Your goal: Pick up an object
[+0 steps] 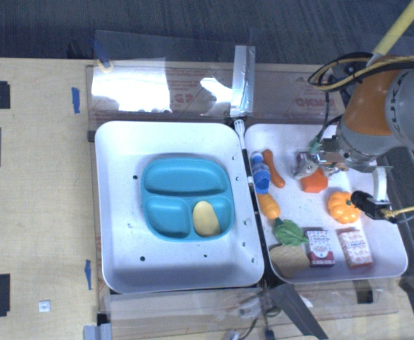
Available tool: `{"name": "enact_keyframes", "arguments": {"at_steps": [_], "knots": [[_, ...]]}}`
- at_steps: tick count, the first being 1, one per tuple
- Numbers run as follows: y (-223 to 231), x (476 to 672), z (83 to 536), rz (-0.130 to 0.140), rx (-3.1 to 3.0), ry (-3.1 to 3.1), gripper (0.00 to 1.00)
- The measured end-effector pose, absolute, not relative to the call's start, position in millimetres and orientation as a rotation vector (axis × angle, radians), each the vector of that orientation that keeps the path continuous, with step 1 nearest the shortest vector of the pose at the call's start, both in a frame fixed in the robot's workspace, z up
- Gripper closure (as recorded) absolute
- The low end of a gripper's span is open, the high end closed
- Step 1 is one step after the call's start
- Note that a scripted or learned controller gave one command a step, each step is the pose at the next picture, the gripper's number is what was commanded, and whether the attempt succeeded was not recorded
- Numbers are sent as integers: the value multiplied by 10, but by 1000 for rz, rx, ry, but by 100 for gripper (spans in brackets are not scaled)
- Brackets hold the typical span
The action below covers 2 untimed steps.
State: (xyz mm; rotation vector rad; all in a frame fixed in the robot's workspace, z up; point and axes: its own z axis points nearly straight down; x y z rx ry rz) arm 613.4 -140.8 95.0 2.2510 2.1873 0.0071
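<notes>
My gripper (pixel 310 164) hangs over the upper middle of the right bin (pixel 391 261), at the end of the grey arm with its orange band (pixel 368 108). Directly below it, touching or nearly touching, lies a red-orange object (pixel 315 183). A thin orange carrot-like piece (pixel 273 168) and a blue bottle (pixel 259 173) lie to its left. An orange pumpkin-shaped toy (pixel 342 207) sits to the lower right of the gripper. I see nothing lifted off the bin floor.
The right bin also holds a small orange piece (pixel 268 205), a green leafy toy (pixel 288 231), a tan lump (pixel 289 259) and two red packets (pixel 320 247) (pixel 354 248). In the left bin (pixel 115 211), a blue divided tray (pixel 182 190) holds a yellow oval object (pixel 205 218).
</notes>
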Motion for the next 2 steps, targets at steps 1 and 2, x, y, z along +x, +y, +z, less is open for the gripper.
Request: {"name": "enact_keyframes", "arguments": {"at_steps": [1,2], "knots": [[-638,6275,1855,6,2307,2132,100],[-440,6303,2681,4,2303,2134,100]]}}
